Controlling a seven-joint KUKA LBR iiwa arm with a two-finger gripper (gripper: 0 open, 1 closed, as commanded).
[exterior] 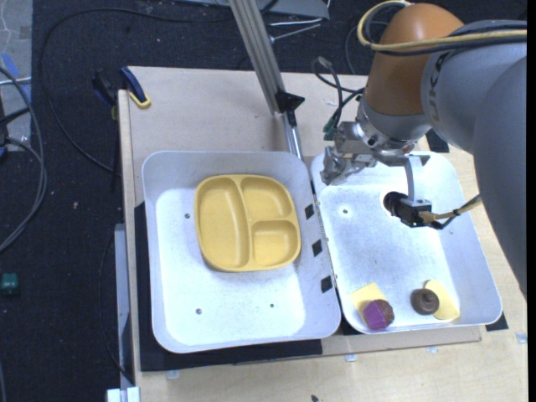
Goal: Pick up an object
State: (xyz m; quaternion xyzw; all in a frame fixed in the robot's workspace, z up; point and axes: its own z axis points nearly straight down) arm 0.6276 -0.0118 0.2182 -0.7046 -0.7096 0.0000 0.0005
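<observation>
A purple object [378, 313] is lying on a yellow piece [365, 296] at the right bin's [469, 249] 6 o'clock edge, with a brown round object [425, 301] on another yellow piece [444, 303] just toward 3 o'clock. No writing is showing. The bin's middle is lying open. The gripper [333, 167] is hovering at its 11 o'clock corner; whether its fingers are spread, I cannot tell. The left bin [167, 308] is holding a yellow divided plate [247, 222].

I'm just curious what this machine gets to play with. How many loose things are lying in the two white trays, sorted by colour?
Yellow: 3, the divided plate, a small block and another block
Purple: 1, a small lump
Brown: 1, a small round piece
Total: 5
</observation>
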